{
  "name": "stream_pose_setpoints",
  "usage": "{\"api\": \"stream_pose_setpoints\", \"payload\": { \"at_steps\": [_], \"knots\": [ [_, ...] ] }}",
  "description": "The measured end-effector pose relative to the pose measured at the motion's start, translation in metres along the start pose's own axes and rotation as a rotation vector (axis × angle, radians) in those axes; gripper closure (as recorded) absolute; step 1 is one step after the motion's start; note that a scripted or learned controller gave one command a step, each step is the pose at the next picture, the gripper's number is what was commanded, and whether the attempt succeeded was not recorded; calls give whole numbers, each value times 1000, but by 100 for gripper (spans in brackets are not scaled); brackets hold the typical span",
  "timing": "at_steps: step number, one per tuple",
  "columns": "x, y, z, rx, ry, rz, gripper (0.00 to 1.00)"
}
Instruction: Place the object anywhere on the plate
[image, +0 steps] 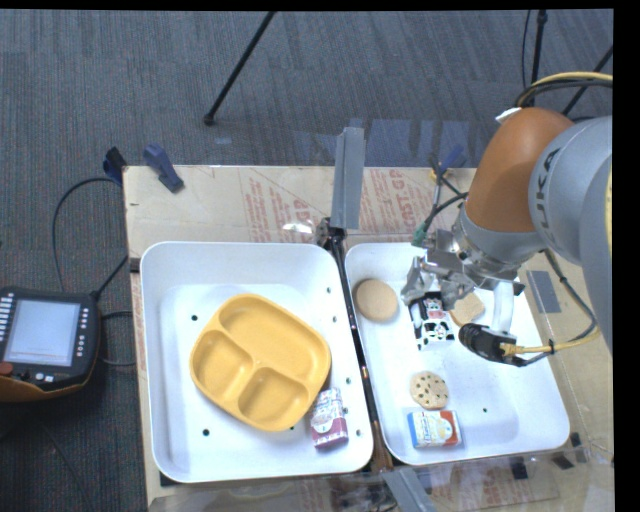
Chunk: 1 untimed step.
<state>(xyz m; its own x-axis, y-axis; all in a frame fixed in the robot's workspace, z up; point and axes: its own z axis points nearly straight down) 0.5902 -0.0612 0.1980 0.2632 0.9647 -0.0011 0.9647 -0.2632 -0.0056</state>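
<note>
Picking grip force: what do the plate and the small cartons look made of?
Plate: yellow moulded plastic, likely; smooth with a soft sheen, three compartments. Cartons, by the plate and in the right bin: printed coated card or plastic toy boxes; folded edges, too small to settle.

Yellow plate (260, 362); carton (434, 324) seemingly black-and-white spotted.
</note>
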Motion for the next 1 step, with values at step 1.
{"api": "stream_pose_setpoints", "payload": {
  "at_steps": [1],
  "knots": [
    [102,-25,14,3,1,4,100]
  ]
}}
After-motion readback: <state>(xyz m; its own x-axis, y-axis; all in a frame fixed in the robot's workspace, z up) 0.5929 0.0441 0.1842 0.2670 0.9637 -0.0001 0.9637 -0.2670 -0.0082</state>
